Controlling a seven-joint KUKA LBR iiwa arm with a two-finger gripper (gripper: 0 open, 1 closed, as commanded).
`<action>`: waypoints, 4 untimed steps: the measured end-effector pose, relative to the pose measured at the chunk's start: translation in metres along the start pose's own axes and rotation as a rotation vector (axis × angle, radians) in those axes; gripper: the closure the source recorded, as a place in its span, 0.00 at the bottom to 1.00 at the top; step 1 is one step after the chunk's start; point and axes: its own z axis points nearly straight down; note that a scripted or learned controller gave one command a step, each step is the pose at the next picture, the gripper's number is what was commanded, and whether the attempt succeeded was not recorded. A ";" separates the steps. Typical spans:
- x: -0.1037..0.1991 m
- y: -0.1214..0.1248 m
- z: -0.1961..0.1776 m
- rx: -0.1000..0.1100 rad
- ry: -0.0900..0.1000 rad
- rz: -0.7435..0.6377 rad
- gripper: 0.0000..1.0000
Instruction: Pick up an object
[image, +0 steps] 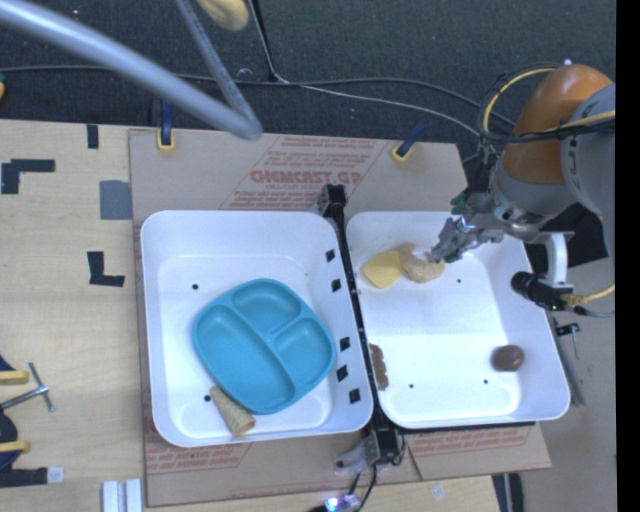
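In the right bin (470, 400), near its far left, lie a pale yellow piece (381, 270) and a tan lumpy piece (420, 266), touching each other. My gripper (447, 245) hangs just right of the tan piece, its dark tips down close to it; whether they touch it is unclear. A small brown round object (508, 357) sits at the right side of the same bin. A dark brown sliver (378, 365) lies against that bin's left wall.
The left bin (170, 250) holds a blue divided plate (263, 344) and a tan cork-like cylinder (231, 410) at its front. A black divider (343, 300) runs between the bins. Cables cross the far bench.
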 end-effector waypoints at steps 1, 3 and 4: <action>0.000 0.000 -0.052 -0.002 -0.001 0.000 1.00; 0.100 0.014 -0.038 0.001 0.000 -0.003 1.00; 0.155 0.014 -0.046 0.001 0.000 -0.001 1.00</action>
